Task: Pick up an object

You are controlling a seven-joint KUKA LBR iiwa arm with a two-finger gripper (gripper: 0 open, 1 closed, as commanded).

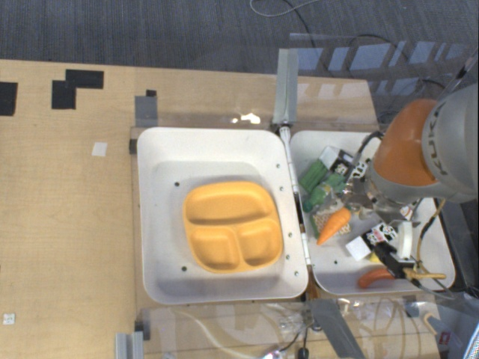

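Bench: we see yellow tray [228,226] in left bin [150,200]; gripper [358,200] frame right over carrot [333,225], jaw state can't tell.

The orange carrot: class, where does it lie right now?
The orange carrot lies in the right bin, near its left wall, just below the green items and left of the arm's wrist.

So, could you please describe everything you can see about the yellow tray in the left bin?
The yellow tray is a rounded-square plate, seemingly of matte plastic, moulded with three compartments: one long one across the far side and two smaller ones on the near side. It lies flat and face up, roughly in the middle of the left bin, turned slightly askew to the bin's walls. All compartments look bare. Only the bin floor touches it.
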